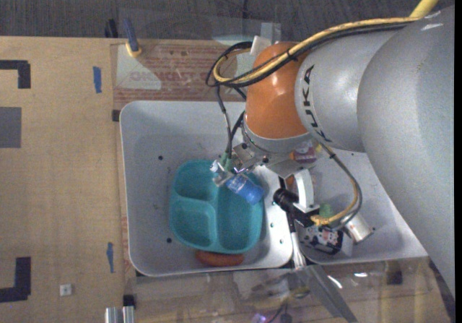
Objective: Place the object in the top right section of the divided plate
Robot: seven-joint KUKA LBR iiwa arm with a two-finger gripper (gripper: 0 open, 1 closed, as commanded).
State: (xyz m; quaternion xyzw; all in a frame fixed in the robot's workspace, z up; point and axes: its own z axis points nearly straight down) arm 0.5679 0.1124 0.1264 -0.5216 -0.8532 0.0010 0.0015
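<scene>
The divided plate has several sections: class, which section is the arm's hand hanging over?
The right-hand section of the teal divided plate: the hand with a blue object is above its upper end, while the two left sections lie apart from it.

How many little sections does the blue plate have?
3 show on the divided plate: one upper left, one lower left, one long on the right. The arm covers its top edge, so more may hide.

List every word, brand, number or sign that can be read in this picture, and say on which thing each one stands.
"KUKA": black letters running vertically on the grey robot arm, just right of its orange band.
Faint pale print on the clear plastic sheet at the bench's top edge: too blurred to read.
Small white tag on the wooden bench: too small to read.
</scene>
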